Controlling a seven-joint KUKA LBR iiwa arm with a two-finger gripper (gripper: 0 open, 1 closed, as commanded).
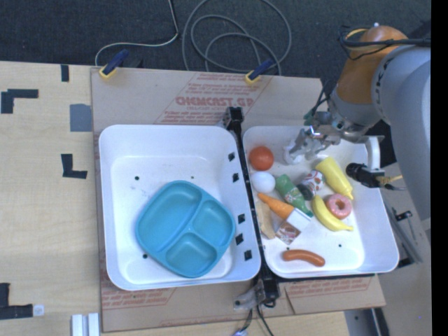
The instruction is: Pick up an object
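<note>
Objects of toy food lie heaped in the right shallow white bin: a round orange-red tomato near the bin's upper left, a white egg just below it, an orange carrot slanting beneath that, a green packet in the middle, a yellow banana and a second yellow banana toward the right, a pink ring doughnut resting on the lower banana, and a reddish-brown sausage alone near the bin's front edge

In the camera view the grey arm with its orange band reaches in from the right, and its metal end effector hangs over the upper part of the right bin. Whether it is open or closed cannot be told, the tips being too small and cluttered to read. The tomato sits to its left, apart from it; the upper banana lies just below and to its right; the green packet is near, further down. Nothing is seen gripped

The left shallow white bin holds a light blue plastic divided plate, tilted diagonally. Both bins stand side by side on a brown cardboard sheet on the pale wooden table
</note>
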